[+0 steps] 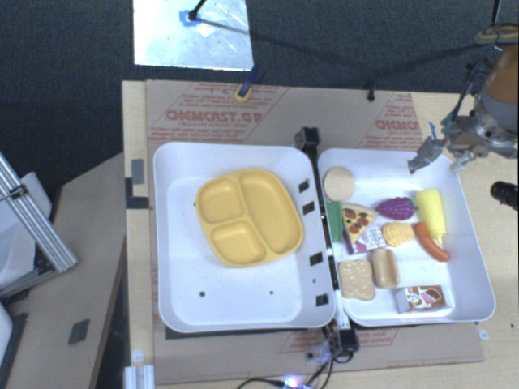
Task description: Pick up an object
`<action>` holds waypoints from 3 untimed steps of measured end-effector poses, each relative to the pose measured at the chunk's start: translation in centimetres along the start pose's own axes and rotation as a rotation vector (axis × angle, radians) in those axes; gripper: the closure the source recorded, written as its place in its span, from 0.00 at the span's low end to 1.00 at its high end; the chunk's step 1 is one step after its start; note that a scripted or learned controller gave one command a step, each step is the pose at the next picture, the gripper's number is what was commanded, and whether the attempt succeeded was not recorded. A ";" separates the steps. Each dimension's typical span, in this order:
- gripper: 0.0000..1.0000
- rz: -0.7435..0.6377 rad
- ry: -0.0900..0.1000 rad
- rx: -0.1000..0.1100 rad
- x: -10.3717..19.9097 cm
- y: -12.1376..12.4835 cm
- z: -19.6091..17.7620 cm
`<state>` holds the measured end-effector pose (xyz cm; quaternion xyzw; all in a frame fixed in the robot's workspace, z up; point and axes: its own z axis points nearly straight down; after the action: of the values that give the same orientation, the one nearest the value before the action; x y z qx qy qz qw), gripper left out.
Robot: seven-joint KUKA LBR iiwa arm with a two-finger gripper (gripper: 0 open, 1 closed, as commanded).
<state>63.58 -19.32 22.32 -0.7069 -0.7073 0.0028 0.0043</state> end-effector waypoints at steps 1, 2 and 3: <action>0.00 -0.003 -0.003 -0.012 0.0 0.3 -0.8; 0.00 -0.006 -0.002 -0.008 0.7 1.1 4.7; 0.00 -0.004 -0.001 -0.008 1.4 0.4 9.9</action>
<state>63.86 -17.92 12.43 -0.7055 -0.7087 0.0006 0.0012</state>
